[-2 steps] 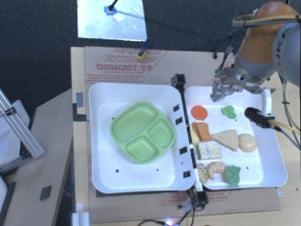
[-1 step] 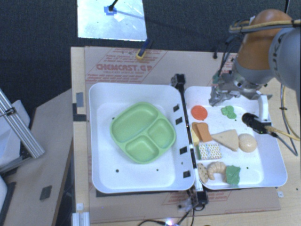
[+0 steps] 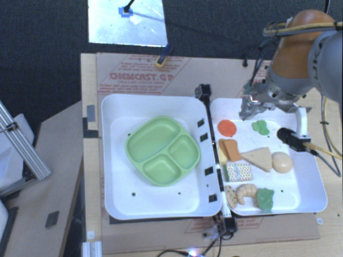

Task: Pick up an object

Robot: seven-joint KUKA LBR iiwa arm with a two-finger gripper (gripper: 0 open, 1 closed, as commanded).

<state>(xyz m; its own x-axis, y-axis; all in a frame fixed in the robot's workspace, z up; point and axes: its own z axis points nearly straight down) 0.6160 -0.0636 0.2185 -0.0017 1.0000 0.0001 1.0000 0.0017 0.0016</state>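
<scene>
Several toy foods are lying in the right bin (image 3: 316, 189), and nearest the camera a green leafy piece (image 3: 265, 198) is sitting beside a tan croissant (image 3: 245, 191) and a speckled cracker (image 3: 231, 196). Behind them a patterned square block (image 3: 239, 171), a pale wedge of cheese (image 3: 259, 158) and a cream egg (image 3: 282, 162) are resting mid-bin, with an orange slab (image 3: 231, 150) just left of the wedge. Farther back an orange-red disc (image 3: 226, 127) and a small green piece (image 3: 260, 126) are lying near the rear wall. The gripper (image 3: 251, 111) is hovering over that rear area, nearest the disc and the small green piece, gripping nothing; whether it is apart or together cannot be told from this slant. The left bin (image 3: 115, 197) is carrying a green divided plate (image 3: 162, 150), and both bins are standing on the counter (image 3: 91, 84).

These pieces are probably light, stiff plastic and somewhat slippery. The disc is likely awkward because it is lying flat; taking it across its edges looks best.
</scene>
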